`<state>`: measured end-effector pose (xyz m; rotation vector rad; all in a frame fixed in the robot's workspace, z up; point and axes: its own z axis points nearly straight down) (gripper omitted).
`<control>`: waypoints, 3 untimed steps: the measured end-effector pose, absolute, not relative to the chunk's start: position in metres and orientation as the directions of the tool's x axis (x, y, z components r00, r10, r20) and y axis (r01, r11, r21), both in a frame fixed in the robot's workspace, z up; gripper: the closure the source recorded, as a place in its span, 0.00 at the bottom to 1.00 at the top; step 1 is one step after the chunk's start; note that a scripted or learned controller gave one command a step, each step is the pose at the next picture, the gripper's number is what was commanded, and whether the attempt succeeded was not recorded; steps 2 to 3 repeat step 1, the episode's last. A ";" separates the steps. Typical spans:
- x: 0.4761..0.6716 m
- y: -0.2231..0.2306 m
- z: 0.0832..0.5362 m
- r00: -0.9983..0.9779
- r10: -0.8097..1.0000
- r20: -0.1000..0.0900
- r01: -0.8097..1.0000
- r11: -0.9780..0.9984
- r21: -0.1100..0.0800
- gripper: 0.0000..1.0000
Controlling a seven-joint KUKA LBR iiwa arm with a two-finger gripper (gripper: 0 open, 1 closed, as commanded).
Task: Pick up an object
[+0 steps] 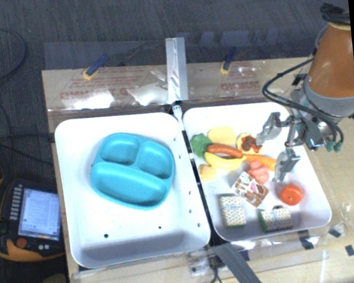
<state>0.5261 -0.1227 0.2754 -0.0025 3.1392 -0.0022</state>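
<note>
Camera view: your grey two-finger hand [278, 142] hangs open over the right shallow white bin [322, 207], its fingers [270, 127] spread and gripping nothing. Below it lie a small round orange-red toy fruit [291, 194], a yellow plastic banana [215, 159], a green leafy toy [200, 145] and two small patterned boxes [233, 210]. The left white bin [81, 242] on your desk holds a blue three-compartment plastic plate [132, 169].

One fixed overhead camera, slanted down, both bins [70, 199] in frame, seemingly mid-distance
</note>
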 end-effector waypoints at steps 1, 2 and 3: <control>0.580 -0.187 0.170 -0.986 0.165 -0.001 0.165 0.986 -0.001 0.00; 0.580 -0.187 0.170 -0.986 0.165 -0.001 0.165 0.986 -0.001 0.00; 0.580 -0.187 0.170 -0.986 0.165 -0.001 0.165 0.986 -0.001 0.00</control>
